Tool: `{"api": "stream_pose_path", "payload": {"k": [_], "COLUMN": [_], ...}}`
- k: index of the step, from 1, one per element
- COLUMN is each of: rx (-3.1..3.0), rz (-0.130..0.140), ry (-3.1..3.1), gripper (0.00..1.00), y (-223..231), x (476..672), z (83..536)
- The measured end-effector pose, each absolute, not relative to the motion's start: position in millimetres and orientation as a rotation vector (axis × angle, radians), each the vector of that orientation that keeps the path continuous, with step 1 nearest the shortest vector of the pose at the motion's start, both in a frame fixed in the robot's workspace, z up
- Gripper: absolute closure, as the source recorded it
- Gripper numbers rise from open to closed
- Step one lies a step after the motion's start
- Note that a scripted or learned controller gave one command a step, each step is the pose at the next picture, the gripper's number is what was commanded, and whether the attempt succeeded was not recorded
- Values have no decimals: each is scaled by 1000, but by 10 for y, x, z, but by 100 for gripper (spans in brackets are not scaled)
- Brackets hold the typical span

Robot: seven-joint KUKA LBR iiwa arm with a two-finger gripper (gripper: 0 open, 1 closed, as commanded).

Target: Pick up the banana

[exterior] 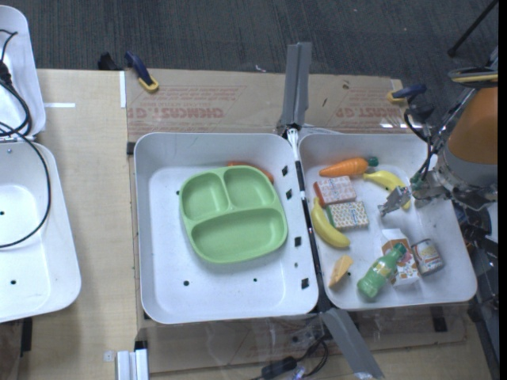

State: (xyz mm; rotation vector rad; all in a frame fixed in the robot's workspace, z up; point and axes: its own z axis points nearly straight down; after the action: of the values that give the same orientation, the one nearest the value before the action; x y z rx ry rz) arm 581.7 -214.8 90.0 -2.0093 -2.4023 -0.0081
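A lab — clamped cardboard (261,101), bins (150,236), loose cables (24,117)

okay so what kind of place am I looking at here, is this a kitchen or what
Probably a robotics lab bench, not a kitchen. Two shallow white bins sit side by side on a taped-down cardboard sheet, toy food such as a banana and carrot fills one, and a robot arm reaches in.

One fixed camera watches me from above the bench, looking down at a slant and set far enough back to take in both white bins, the left bin (150,212) and the right bin (444,291); my arm (475,141) enters from its right side
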Motion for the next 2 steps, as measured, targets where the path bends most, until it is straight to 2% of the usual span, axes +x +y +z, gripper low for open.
{"api": "stream_pose_path", "payload": {"k": [1, 2], "rx": [-2250, -2287], "rz": [-3, -12], "ry": [-2188, -2140], "gripper": [0, 0], "y": [-2188, -2083], "x": [5807, 6118], "z": [1298, 906]}}
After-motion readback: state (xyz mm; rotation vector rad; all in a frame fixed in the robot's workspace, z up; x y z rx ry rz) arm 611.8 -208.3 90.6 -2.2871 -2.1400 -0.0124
